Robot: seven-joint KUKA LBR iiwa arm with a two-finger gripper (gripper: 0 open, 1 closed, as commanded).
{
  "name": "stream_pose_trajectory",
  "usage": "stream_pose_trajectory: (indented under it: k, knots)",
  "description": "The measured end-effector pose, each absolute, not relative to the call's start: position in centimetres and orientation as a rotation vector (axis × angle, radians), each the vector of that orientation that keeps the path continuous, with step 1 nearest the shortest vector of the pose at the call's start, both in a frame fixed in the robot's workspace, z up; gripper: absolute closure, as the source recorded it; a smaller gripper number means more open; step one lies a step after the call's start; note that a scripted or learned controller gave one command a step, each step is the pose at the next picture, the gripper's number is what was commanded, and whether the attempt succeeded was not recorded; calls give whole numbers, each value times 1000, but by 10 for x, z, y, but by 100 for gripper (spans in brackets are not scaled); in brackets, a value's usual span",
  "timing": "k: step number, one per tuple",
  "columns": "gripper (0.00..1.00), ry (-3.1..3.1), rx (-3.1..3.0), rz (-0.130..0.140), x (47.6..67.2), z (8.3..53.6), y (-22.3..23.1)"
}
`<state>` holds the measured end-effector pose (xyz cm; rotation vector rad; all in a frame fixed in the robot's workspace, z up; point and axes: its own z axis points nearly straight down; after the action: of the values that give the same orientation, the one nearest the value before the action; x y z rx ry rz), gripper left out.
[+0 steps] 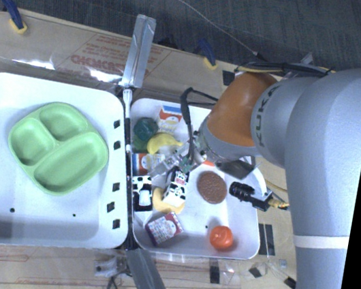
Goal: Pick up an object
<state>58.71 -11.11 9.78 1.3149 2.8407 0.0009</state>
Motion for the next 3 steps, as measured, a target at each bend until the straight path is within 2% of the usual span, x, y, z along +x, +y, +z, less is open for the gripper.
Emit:
stream_pose_trajectory:
  k: [2,3]
  knots:
    - [0,2801,1433,-2,561,91,-97]
    - [0,2735,1547,1,538,92,-100]
